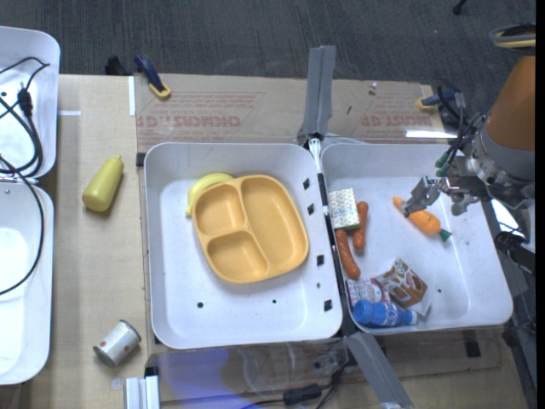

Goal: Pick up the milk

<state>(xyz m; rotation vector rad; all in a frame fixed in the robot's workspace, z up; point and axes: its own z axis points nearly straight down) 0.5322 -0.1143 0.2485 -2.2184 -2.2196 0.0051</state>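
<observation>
- The milk [343,209] is a small carton at the left edge of the right bin [477,305], beside the sausages [351,244].
- It looks light, stiff-sided and crushable; best gripped across its flat sides.
- The pincer [428,196] hangs open at the frame's right, above a carrot [425,221], holding nothing.

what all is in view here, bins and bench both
bins: 2, white, side by side on the bench
plate: 1, yellow-orange, three sections, left bin
banana: 1, yellow, left bin, partly under the plate
milk: 1, white-green carton, right bin, by its left wall
sausages: 2, red-orange, right bin, beside the milk
carrot: 1, orange, right bin, under the claw
bottle: 1, blue, right bin, near edge
packet: 1, brown-white, above the bottle
mustard: 1, yellow, bench left of the bins
can: 1, silver, bench, near-left
claw: 1, grey, over the carrot
</observation>
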